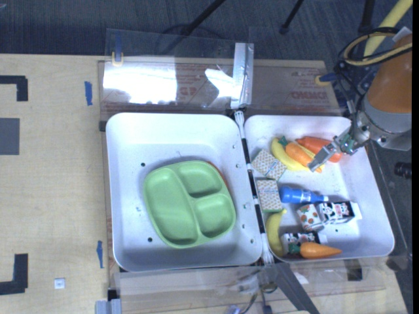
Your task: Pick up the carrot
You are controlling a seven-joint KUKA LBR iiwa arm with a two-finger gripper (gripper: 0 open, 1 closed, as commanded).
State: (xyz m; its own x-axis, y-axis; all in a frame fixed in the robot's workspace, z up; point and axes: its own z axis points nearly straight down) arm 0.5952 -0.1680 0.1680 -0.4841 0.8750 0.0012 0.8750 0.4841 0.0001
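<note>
Presently the gripper [325,156], finger state indeterminate, sits over the carrot [313,147] lying lengthwise along the right bin's [380,208] far edge

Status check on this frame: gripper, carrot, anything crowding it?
Gripper low in right bin, fingers down at upper carrot; grasp unconfirmed. Banana touching that carrot. Second carrot at bin's near edge.

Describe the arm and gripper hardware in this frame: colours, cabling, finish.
The arm enters from the right: a rounded grey body with a broad orange band above the wrist. Yellow and black cables loop over its upper part. The gripper is slim grey metal, with small dark and greenish fittings where it joins the wrist.
</note>
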